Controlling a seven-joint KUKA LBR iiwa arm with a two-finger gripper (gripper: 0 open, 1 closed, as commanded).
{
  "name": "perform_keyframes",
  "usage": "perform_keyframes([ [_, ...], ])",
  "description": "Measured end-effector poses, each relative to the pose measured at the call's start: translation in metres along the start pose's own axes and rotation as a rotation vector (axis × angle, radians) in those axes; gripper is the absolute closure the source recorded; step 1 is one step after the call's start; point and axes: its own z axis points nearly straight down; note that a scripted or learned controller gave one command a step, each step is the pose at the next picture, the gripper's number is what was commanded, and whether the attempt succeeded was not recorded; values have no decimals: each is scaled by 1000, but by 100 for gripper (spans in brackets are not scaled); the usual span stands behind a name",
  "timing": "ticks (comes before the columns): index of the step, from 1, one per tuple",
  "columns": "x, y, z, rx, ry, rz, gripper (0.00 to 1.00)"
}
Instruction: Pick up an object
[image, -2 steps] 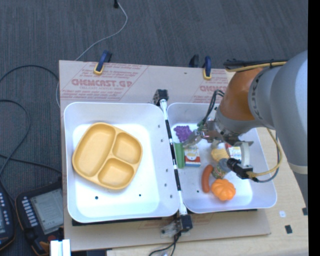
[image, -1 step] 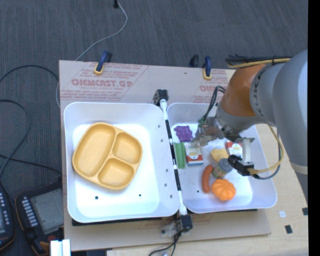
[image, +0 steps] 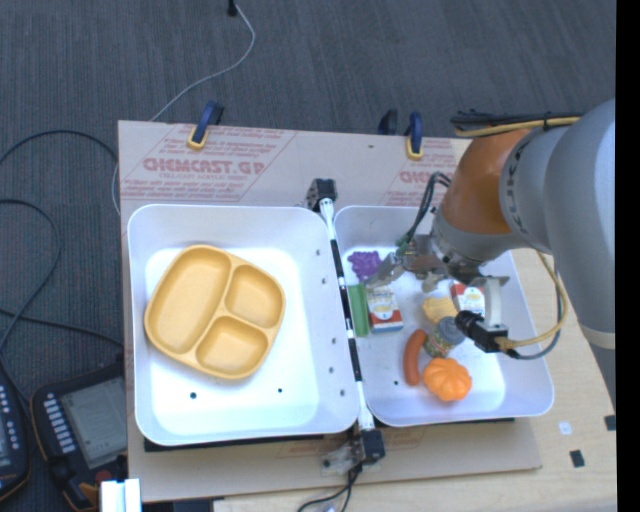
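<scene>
While the claw (image: 440, 300) hangs low over the right bin (image: 530, 400), its opening and any hold cannot be told. Beneath it lie a small pumpkin (image: 447, 380), a carrot (image: 412, 357) and purple grapes (image: 365, 264). A yellow divided tray (image: 215, 310) sits in the left bin (image: 160, 420).

Brown-papered bench (image: 200, 175), two white bins side by side on it, left bin (image: 300, 395), right bin (image: 530, 395)
</scene>
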Motion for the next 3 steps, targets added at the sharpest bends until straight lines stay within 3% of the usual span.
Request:
perform_keyframes([
  [1,2,-53,12,-2,-2,-1,0],
  [2,3,-50,-2,-9,-1,-3,100],
  [3,3,-51,-1,-7,-2,-2,0],
])
